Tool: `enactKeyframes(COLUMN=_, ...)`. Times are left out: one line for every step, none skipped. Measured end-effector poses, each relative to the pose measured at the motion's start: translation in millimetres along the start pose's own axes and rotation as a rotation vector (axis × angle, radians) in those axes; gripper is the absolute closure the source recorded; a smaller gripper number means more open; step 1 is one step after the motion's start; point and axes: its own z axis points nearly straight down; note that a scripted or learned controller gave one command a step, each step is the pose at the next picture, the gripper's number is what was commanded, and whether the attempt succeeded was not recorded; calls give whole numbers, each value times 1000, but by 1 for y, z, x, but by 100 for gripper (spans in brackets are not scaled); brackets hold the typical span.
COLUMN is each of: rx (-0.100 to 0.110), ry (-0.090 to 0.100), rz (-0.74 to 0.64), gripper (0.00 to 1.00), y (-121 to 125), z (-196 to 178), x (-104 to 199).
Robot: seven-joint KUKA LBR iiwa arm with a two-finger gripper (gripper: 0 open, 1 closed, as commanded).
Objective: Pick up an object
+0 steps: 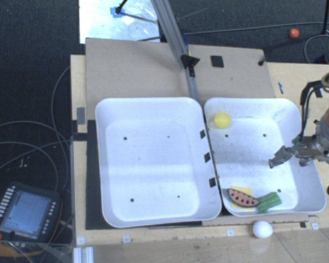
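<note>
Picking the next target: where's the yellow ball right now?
The yellow ball lies in the right bin, in its far-left corner by the divider, apart from the hand.

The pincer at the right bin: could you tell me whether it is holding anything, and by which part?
Nothing is held. The pincer hangs over bare floor of the right bin, apart from the yellow ball, watermelon slice and green piece.

Two white bins, one yellow ball, one watermelon slice (toy-like), one green piece, one white ball
</note>
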Motion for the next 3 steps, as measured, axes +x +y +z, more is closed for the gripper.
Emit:
enactKeyframes(rx=-1, ry=0, rz=-1, gripper=100, y=0, z=-11, x=0)
enactKeyframes(rx=-1, ry=0, rz=0, gripper=0, y=0, z=-10, x=0)
enactKeyframes(rx=-2, ry=0, rz=-1, gripper=100, y=1, z=-21, x=0)
